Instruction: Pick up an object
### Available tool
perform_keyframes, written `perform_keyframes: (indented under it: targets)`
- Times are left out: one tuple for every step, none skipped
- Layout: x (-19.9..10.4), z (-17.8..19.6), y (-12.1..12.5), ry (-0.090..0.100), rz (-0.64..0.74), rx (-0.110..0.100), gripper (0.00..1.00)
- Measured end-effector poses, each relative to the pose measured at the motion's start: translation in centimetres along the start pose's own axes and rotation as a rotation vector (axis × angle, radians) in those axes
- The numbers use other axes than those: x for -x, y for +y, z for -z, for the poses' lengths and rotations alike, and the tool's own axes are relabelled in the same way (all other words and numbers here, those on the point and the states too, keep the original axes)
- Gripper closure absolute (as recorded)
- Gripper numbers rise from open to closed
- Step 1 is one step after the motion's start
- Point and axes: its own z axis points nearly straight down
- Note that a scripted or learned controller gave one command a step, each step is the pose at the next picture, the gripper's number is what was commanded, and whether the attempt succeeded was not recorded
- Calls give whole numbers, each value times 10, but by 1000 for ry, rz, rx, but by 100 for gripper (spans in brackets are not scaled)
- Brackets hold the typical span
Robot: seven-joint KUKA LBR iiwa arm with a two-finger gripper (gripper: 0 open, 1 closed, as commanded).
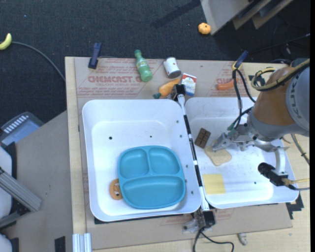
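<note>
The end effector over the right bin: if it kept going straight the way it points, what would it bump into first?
Most likely the tan, toast-like piece lying on the floor of the right bin: the end effector points down and leftward just above it. The brown chocolate-like block lies just beyond. Height above the toast is hard to judge.

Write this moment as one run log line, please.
gripper: over right bin | nearest: tan bread-shaped piece, brown chocolate bar | held: nothing seen

A dark speckled carpet floor [98, 24] surrounds the pale cardboard-topped bench [123, 76], printed with red lettering. A thin grey cable [42, 54] curves across the carpet at left. A pale wooden furniture piece [241, 12] juts in at the top right, under even light.
</note>
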Motion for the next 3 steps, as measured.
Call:
perform_keyframes:
  targets:
    - [-33,-13,-38,4,2,-12,0]
    - [-32,-13,13,3,2,-8,0]
    - [-28,-13,-5,3,2,-10,0]
